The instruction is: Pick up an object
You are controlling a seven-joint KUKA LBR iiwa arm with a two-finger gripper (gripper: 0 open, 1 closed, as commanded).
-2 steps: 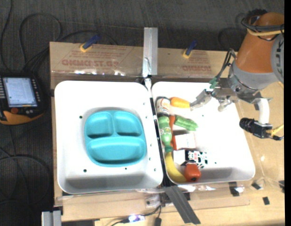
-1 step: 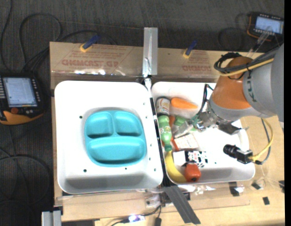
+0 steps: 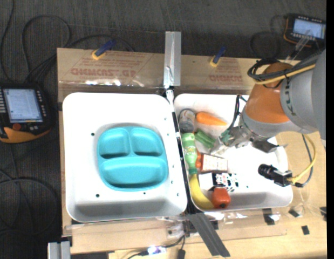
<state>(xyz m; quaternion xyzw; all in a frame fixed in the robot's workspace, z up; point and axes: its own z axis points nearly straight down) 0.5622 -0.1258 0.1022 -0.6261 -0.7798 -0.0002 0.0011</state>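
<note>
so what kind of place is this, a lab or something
Probably a robotics lab test bench: a robot arm reaching over two white bins, a teach pendant on the floor, and loose cables.

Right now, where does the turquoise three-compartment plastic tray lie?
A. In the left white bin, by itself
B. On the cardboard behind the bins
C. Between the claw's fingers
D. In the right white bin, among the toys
A: the turquoise three-compartment plastic tray lies flat in the left white bin, alone.

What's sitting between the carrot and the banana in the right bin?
In the camera view, between the carrot and the banana lie a green bottle and a white card-like box.
</note>
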